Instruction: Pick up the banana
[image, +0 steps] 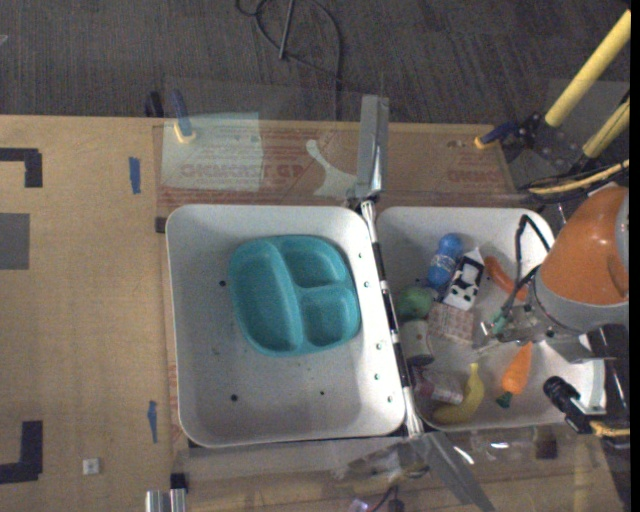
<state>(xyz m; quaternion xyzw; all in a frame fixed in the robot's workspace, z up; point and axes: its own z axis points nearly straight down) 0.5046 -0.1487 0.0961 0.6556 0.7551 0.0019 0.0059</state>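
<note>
- The right bin holds a crowded heap: a blue bottle, a black-and-white carton, a green ball, a carrot and the banana. My judgement is that this crowding is the main risk: a descent aimed slightly off could land on a neighbour instead.
- The left bin holds a teal divided plate, well apart from the action.
- The arm covers the right bin's 3 o'clock side; the gripper sits near the carton, and I cannot tell how wide it stands or whether it grips anything.
- The banana lies at the right bin's 6 o'clock edge, at about 7 o'clock from the gripper, near but apart.
- The carrot just beside the banana, at its 2 o'clock, could be caught by mistake, and the nearby bin wall could block a finger.
</note>
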